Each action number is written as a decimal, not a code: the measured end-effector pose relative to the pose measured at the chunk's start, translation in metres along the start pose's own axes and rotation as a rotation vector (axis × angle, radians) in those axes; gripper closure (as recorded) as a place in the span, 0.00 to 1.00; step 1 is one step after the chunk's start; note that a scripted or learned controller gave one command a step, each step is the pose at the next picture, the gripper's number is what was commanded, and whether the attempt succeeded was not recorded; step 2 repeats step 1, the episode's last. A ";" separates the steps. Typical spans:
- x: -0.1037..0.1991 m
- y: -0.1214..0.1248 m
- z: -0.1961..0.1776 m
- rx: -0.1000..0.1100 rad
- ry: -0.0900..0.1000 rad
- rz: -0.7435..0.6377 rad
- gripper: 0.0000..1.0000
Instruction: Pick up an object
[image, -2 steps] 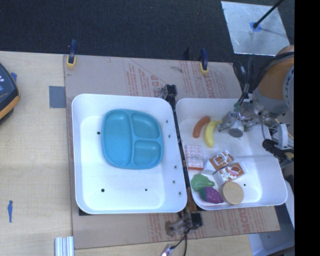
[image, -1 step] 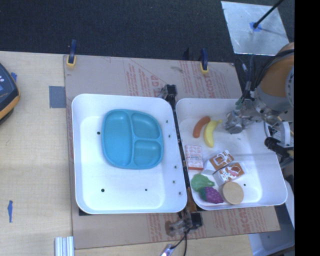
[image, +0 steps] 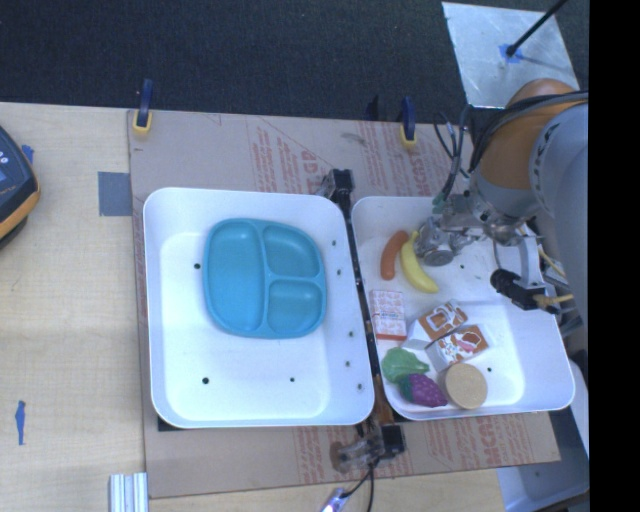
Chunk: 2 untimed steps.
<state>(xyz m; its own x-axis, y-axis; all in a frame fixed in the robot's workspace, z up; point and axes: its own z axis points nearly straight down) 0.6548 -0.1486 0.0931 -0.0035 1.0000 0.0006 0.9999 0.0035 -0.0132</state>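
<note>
**Bench, two bins, arm over the right one**

Nearest you, at the bench's near edge, a small black clamp (image: 385, 440) with loose wiring sits between the two bins, on a brown cardboard sheet (image: 290, 150) that lies under both.

Look now to the gripper (image: 436, 243). It hangs low over the far part of the right bin (image: 545, 350), its metal tip just above the far end of the yellow banana (image: 417, 268). You cannot tell from this slant how far apart the tips stand, nor whether anything is caught between them. The grey arm (image: 560, 190), with its orange band (image: 535, 100), reaches in from the right.

Just left of the banana lies an orange sausage-shaped piece (image: 393, 255), the two almost touching. Nearer you come a white-and-red packet (image: 388, 314), two small cartons (image: 453, 335) printed in orange, a green leafy toy (image: 402, 364), a purple grape bunch (image: 428, 390) and a tan round disc (image: 465, 385), all crowded in the near half of that bin.

In the left bin (image: 170, 330) you have a blue divided plate (image: 265, 277), set toward the far side.

Around the bins the bench is pale wood (image: 65, 350). Two blue-and-yellow clamps (image: 144, 108) pin the cardboard at the far edge, a grey tape square (image: 114, 193) sits left of the bins, and a dark device with an orange rim (image: 15, 190) lies at the far left. Beyond the bench the floor is dark carpet (image: 250, 50).
</note>
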 end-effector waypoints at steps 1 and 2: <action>0.090 -0.039 -0.099 -0.012 0.001 -0.002 1.00; 0.090 -0.039 -0.099 -0.012 0.001 -0.002 1.00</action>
